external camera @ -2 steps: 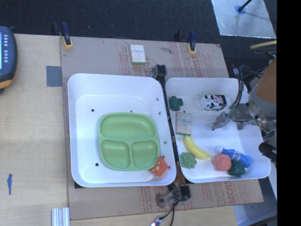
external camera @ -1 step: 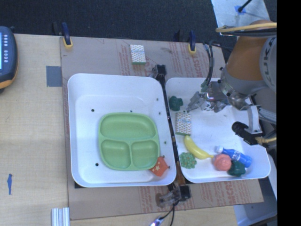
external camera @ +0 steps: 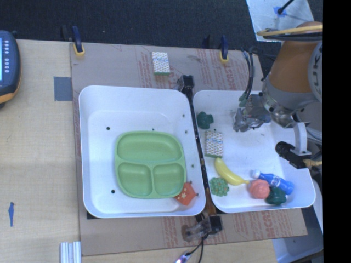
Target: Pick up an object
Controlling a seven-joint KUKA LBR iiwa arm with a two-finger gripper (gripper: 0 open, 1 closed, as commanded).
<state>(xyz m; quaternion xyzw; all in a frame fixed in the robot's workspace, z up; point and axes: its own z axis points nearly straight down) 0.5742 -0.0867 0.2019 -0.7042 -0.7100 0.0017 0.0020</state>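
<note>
My gripper (external camera: 245, 120) hangs over the upper middle of the right bin (external camera: 244, 201), just above its white floor, with nothing seen between its fingers. To its left lie a dark green toy (external camera: 205, 119) and a patterned sponge block (external camera: 214, 143). Along the bin's front lie a yellow banana (external camera: 227, 172), a green broccoli piece (external camera: 219, 187), a pink-orange ball (external camera: 259, 189), a blue bottle-shaped toy (external camera: 276, 181) and a dark green piece (external camera: 276, 197).
The left bin (external camera: 90, 147) holds a green divided plate (external camera: 149, 163) and a small orange toy (external camera: 186, 193) at its front right corner. A second patterned block (external camera: 160, 63) sits on the bench behind the bins. A blue-and-yellow device (external camera: 7, 64) lies far left.
</note>
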